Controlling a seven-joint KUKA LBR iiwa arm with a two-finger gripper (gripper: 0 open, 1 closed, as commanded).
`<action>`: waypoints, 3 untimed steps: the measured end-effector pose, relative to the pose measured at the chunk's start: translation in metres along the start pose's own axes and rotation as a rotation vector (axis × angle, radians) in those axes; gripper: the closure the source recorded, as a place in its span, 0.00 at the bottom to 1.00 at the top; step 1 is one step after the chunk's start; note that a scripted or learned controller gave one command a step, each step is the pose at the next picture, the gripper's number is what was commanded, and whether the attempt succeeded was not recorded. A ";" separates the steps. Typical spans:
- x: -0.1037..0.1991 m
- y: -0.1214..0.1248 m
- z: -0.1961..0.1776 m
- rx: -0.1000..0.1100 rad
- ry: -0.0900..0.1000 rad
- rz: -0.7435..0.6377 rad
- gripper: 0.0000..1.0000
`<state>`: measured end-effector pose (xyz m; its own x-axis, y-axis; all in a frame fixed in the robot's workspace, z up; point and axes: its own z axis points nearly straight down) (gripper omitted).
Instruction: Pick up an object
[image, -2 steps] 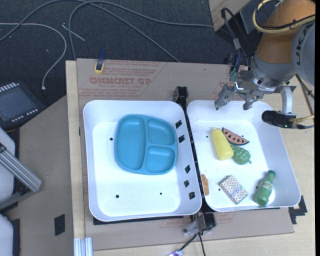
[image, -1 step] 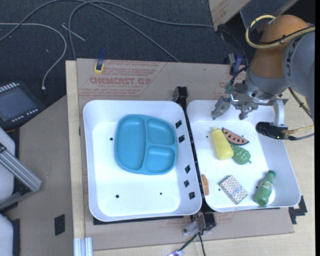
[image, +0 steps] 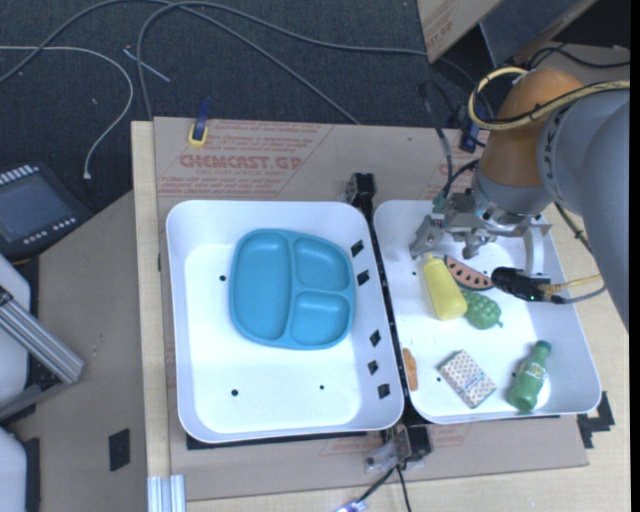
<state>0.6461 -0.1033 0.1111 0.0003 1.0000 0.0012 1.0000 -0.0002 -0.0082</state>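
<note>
- Dark carpet (image: 330, 60) strewn with loose cables (image: 60, 45) lies behind the counter (image: 150, 400), which is covered by a brown sheet (image: 300, 185) and carries two white bins side by side.
- Left bin (image: 190, 340): one blue divided plate (image: 290, 290), lying flat toward 12 o'clock of that bin.
- Right bin (image: 565, 335): all the loose items are here.
  - A yellow piece (image: 443, 288) is at 10 o'clock.
  - A red speckled slice (image: 465, 270) is just beside it at 11 o'clock.
  - A green lump (image: 484, 312) is near the centre, touching the yellow piece.
  - A patterned box (image: 467, 378) is at 7 o'clock.
  - A green bottle (image: 528, 375) is at 5 o'clock.
  - A small orange stick (image: 410, 368) lies against the rim at 8 o'clock.
- My arm (image: 590, 130) comes in from 2 o'clock, and my jaws hang over the 11 o'clock corner of the right bin, just above the top of the yellow piece.
- Jaws: they appear parted, with nothing between them.
- Step in hand, in my judgement: approach before the grasp. No item has been lifted.
- Next move, in my judgement: descend squarely over the yellow piece and close across its narrow width. The slice and the green lump crowd it, so a prong could land on a neighbour.
- Writing: red print on the brown sheet reads "CHEMCAST GP". The finer lines under it are too small to read. I can read no label on the box or the bottle.
</note>
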 end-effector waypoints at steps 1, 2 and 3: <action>0.001 0.000 0.028 -0.004 0.000 -0.001 0.00; 0.001 0.001 0.014 -0.009 0.000 0.000 1.00; 0.011 0.007 -0.041 -0.014 -0.001 -0.002 1.00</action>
<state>0.6532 -0.0922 0.1517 -0.0017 1.0000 0.0002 1.0000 0.0017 0.0060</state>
